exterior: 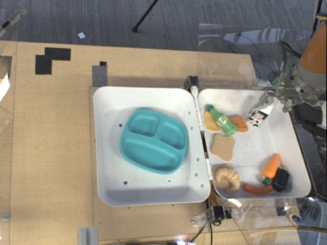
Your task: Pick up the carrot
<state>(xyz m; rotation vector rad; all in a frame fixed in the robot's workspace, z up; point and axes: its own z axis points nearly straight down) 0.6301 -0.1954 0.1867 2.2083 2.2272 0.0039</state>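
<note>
Up top-right, arm (312,65) over right bin (296,137), hand (261,115) low; grip can't tell; carrot (271,168) apart

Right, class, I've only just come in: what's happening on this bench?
A robot arm reaches in from the right over the right bin, its gripper hovering near that bin's far side. The carrot it is meant to pick up lies untouched near the bin's right front corner, beside a black block and a sausage. A green bottle, a slice of bread and a croissant also lie there. The left bin holds a teal divided plate.
</note>
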